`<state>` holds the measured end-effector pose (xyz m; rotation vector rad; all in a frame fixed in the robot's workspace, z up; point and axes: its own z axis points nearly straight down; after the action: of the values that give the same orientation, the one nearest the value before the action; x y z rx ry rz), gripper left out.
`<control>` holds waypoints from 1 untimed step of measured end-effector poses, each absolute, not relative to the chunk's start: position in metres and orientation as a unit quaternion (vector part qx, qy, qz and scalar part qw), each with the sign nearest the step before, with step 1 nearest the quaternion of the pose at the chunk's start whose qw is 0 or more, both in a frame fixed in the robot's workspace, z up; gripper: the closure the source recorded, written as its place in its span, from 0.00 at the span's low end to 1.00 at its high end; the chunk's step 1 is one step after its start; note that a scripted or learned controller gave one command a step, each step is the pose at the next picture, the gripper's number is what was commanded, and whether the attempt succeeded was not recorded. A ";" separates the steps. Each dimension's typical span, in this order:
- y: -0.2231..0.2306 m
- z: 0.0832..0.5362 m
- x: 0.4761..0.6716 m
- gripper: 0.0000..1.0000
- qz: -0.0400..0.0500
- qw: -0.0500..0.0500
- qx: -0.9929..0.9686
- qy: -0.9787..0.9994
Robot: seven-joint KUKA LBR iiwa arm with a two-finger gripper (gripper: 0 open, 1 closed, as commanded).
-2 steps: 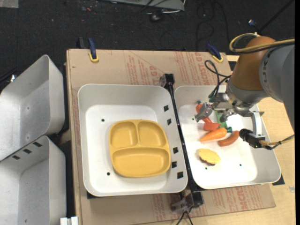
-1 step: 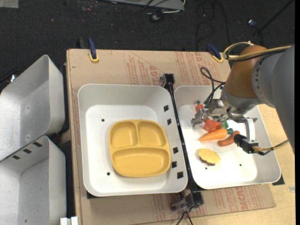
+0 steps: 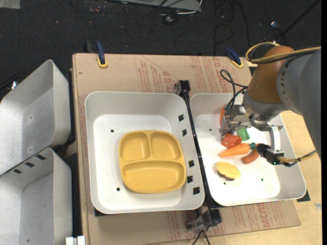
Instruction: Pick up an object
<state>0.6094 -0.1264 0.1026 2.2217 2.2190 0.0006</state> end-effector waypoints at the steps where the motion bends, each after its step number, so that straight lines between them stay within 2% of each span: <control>1: -0.134 0.149 0.607 1.00 0.001 0.002 0.708 0.707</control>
<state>0.6074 -0.1336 0.1489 2.2198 2.2160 0.0039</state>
